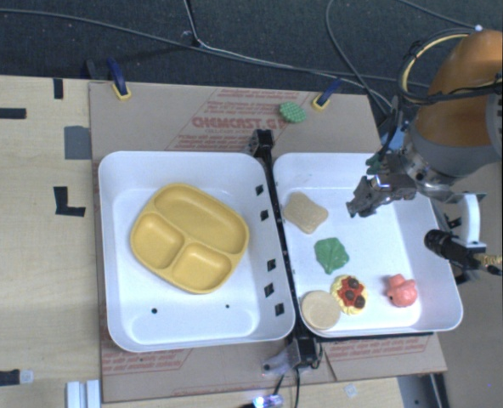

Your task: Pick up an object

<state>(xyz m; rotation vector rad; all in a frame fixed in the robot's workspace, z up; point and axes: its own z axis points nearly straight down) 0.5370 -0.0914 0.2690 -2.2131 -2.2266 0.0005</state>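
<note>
Nearest your camera, along the front wall of the right bin [443, 321], you see a row of small toy foods: a round tan cookie-like piece [320, 309], a yellow piece with red topping [349, 294] touching it, and a pink toy [401, 290] a little apart toward the right. Just behind them lies a green leafy piece [330, 253], and behind that a pale bread-like piece [305, 212] near the divider between the bins. In the left bin [115, 177] you have a yellow divided tray [189, 237], set at a slant.

Your tool [364, 204] hangs over the back half of the right bin, dark fingers pointing down and toward the left; nothing shows between them, and how far apart they stand cannot be told at this angle. The bread-like piece is the closest candidate: it lies to the tool's left, slightly nearer the camera, its long axis running on a diagonal from back-left to front-right. By this reading, the coming move is a short sideways shift and a descent.

Farthest back, a small green toy [292, 113] rests on the cardboard-covered counter [217, 117], outside both bins.
</note>
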